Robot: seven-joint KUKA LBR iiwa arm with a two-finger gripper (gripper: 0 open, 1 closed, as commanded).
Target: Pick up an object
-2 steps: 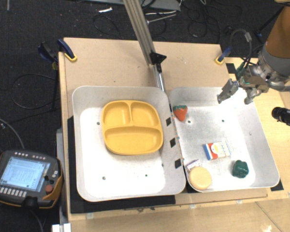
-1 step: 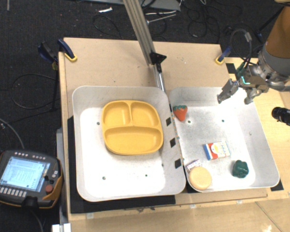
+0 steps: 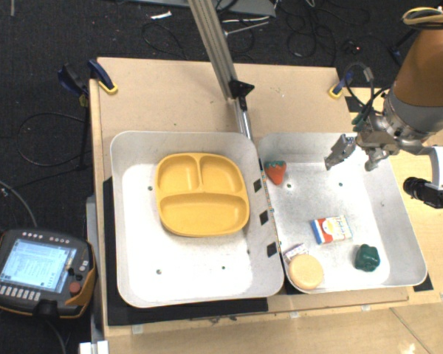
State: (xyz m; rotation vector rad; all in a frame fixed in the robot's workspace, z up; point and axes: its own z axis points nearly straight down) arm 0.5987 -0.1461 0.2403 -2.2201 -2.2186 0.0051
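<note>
At the frame's right, the gripper [image 3: 356, 154] hung with fingers spread wide, holding nothing, above the right bin [image 3: 399, 220], where a strawberry [image 3: 277, 172], small box [image 3: 331, 229], green pepper [image 3: 367, 257] and round biscuit [image 3: 306, 272] lay.

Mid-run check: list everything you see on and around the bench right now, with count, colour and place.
Bins: two, white, side by side on the bench.
Divided plate: one, yellow, in the left bin.
Strawberry: one, red with green top, right bin, far-left corner.
Small box: one, red, white and blue, right bin, middle.
Round disc: one, tan, right bin, near-left corner.
Green object: one, dark green, right bin, near-right.
Clamps: two, blue and yellow, at the bench's far corners.
Teach pendant: one, grey and orange, floor at left.
Gripper: one, grey, open, above the right bin's far edge, holding nothing.
</note>
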